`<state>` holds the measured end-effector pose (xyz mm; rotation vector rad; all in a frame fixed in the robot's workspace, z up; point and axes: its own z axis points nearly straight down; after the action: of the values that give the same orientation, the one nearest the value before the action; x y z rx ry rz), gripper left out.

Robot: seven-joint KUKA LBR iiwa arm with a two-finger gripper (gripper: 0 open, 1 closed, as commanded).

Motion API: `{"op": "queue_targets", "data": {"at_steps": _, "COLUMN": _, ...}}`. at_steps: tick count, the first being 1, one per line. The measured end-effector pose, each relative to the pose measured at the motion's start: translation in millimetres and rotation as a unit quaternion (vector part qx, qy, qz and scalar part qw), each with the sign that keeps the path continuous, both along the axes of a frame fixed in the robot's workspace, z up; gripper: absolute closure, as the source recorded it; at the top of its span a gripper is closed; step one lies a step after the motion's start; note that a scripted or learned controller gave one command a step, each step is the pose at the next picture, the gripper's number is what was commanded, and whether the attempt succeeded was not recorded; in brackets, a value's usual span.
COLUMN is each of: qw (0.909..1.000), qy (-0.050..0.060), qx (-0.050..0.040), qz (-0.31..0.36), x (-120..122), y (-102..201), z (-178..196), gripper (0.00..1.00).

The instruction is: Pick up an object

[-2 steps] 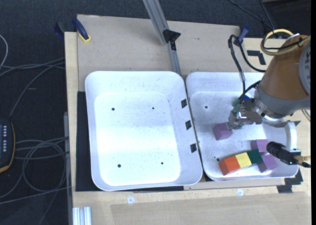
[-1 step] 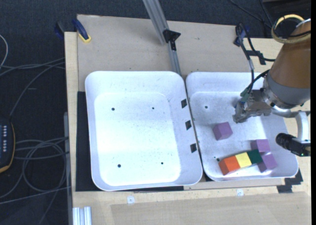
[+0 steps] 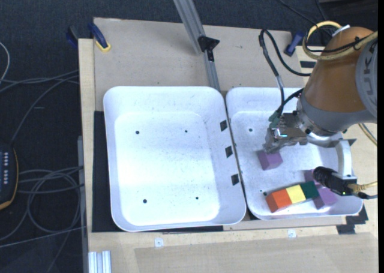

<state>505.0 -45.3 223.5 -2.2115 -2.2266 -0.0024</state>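
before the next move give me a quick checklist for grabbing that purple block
1. Tool above the purple block: ok, it hangs just over the block's upper edge.
2. Block lies in the right bin: ok.
3. Space around block: ok, the striped bar lies apart, nearer the front rim.
4. Fingers open or shut: cannot tell.
5. Block gripped: cannot tell.

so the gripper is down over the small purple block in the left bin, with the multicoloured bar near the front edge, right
Not quite. In the camera view the gripper is down over the small purple block in the right white bin, not the left white bin. The orange, yellow and green bar does lie near that right bin's front edge.
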Motion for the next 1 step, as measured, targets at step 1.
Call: {"op": "queue_targets", "data": {"at_steps": 1, "qw": 1.0, "qy": 0.0, "qx": 0.0, "qz": 0.0, "x": -4.0, "y": 47.4, "z": -0.1, "gripper": 1.0}}
